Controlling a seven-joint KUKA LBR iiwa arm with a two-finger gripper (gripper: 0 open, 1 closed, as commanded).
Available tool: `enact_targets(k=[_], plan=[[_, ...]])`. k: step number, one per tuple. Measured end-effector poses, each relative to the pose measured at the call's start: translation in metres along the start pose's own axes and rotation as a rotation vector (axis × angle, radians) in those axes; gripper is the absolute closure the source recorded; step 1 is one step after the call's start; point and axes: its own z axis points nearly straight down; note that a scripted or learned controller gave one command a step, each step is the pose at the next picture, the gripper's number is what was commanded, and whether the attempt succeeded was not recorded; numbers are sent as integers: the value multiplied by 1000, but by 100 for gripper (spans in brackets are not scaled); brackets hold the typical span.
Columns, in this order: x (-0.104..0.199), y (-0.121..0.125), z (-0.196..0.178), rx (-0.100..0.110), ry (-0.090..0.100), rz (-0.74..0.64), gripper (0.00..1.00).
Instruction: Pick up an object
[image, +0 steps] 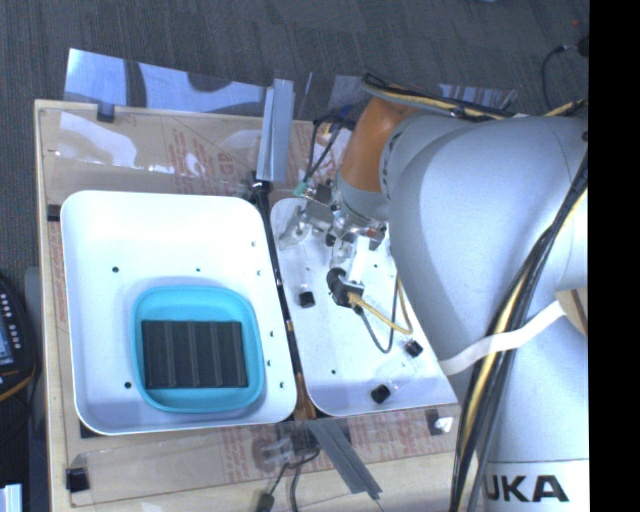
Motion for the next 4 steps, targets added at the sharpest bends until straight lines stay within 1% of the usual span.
enact_targets(k=[1,2,3,4], plan=[[-3,-22,-133,-6,0,-328,0],[15,-69,-99,-2,-2,-758,0],[-33,-89,-201,-10,-7,-1295,0],[-2,-128,-102,-4,-4,-1845,0]])
